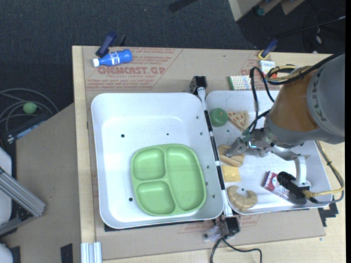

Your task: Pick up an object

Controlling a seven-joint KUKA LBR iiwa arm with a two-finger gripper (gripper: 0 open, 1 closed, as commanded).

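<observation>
The right bin holds several toy foods. These are a green ball, a tan wedge with red dots, two tan bread-like pieces, a yellow block, a beige ring-shaped piece and a red and white packet. My gripper is low in this bin, right beside the upper tan bread-like piece. I see nothing lifted in it. The grey and orange arm covers the bin's right part.
The left bin bears a green divided plate. On the bench behind the bins lie a blue and white bottle and a small green patterned card. Black clips sit on the wall between the bins.
</observation>
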